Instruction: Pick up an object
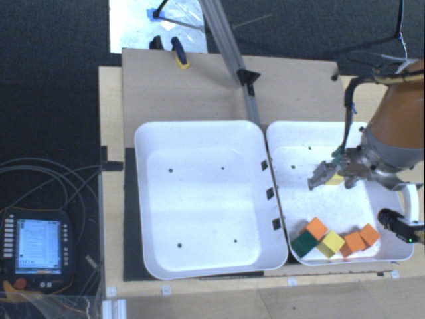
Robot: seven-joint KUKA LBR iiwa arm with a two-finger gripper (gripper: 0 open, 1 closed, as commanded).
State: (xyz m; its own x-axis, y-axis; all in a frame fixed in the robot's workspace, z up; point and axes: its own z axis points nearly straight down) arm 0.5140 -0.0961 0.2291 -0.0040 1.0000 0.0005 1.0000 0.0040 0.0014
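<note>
My gripper [333, 177] hangs over the middle of the right bin [292, 145], with its two grey fingers spread apart. A small pale yellow block [335, 179] shows in the gap between them, partly hidden by the gripper body. I cannot tell whether the fingers touch it. In the bin's front right corner lies a cluster of blocks: an orange block [317, 228], a dark green block [305, 244], a yellow block [330, 244] and two more orange blocks [360, 238].
The left bin [199, 198] stands beside the right one, joined by a ridge with black clips [271, 193]. A grey pole [226, 35] slants over the back of the bench. A pendant with a screen [36, 248] lies at the left.
</note>
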